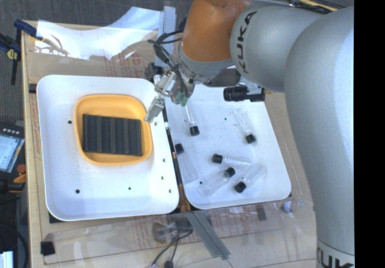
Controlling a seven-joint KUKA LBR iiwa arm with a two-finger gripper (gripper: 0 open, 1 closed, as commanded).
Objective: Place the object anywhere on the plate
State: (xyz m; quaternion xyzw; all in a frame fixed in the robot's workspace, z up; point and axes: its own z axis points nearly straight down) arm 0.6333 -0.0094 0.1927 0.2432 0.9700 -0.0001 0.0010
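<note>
Two white bins are being seen side by side. One yellow plate is being borne by the left bin. About six clear black-capped tubes are being counted in the right bin, some too faint for certainty.

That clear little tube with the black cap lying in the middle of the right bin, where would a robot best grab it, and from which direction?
Probably on the clear body of the tube, just beside its black cap, with the end effector coming straight down from above. The tube lies flat and long, so fingers closing across its narrow width should fit. Neighbouring tubes lie apart from it, below.
</note>
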